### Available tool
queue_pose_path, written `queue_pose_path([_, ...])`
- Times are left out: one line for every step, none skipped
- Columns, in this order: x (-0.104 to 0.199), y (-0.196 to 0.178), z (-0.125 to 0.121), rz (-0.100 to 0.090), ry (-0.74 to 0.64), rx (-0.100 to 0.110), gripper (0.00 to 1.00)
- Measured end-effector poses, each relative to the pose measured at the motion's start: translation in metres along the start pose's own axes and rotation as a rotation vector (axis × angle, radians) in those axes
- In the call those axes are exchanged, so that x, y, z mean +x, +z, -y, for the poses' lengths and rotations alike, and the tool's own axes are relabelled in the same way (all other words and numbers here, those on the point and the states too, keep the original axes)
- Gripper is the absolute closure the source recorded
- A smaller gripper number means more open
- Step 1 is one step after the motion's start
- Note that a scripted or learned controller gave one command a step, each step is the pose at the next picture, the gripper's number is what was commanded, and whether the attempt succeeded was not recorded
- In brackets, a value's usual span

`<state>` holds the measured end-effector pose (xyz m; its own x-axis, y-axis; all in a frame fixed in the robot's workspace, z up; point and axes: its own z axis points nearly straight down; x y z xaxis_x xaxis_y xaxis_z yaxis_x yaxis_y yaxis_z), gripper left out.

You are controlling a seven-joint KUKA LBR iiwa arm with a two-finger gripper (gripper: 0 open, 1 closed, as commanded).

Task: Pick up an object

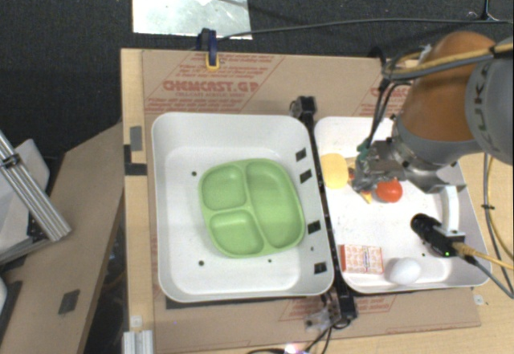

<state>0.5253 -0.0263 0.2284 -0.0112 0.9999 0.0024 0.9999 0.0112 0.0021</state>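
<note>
The gripper (pixel 371 177) sat low in the right bin (pixel 401 244), beside a yellow object (pixel 333 170) and a red ball (pixel 389 191), likely its target; the grip's state could not be told. A green divided tray (pixel 250 206) lay in the left bin (pixel 173 208)

"CHEMCAST GP" in red on the brown cardboard sheet (pixel 217 83) under the bins, repeated faintly across it
</note>
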Motion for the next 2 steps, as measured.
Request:
queue_pose_path([0.053,-0.008,-0.001,0.000,0.000,0.000,1.00])
queue_pose_path([0.104,0.000,-0.005,0.000,0.001,0.001,1.00])
